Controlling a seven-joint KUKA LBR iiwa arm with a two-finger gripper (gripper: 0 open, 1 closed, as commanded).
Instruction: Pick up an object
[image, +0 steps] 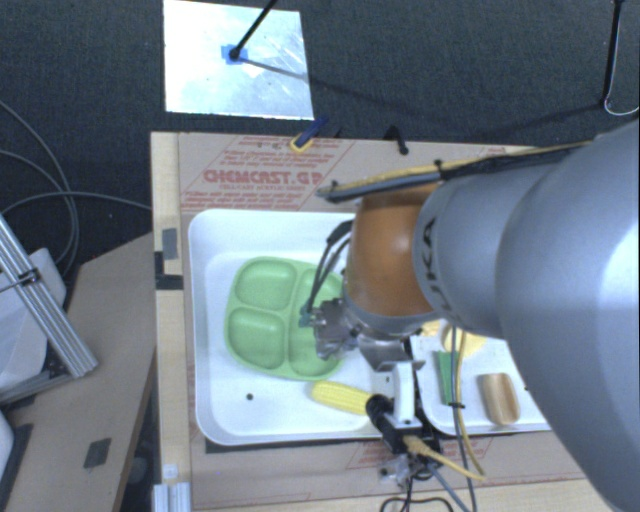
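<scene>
Gripper sits low over the green divided plate in the left bin; can't tell what state it's in, the wrist hides it. Risk: it bears on the plate's right edge and tips or skids it, or bumps the corn cob by the bin's near wall. Count: one plate, one corn cob, one bread roll in the right bin.

Grey arm w/ orange band over white bin: green divided plate, yellow corn nr front.
</scene>
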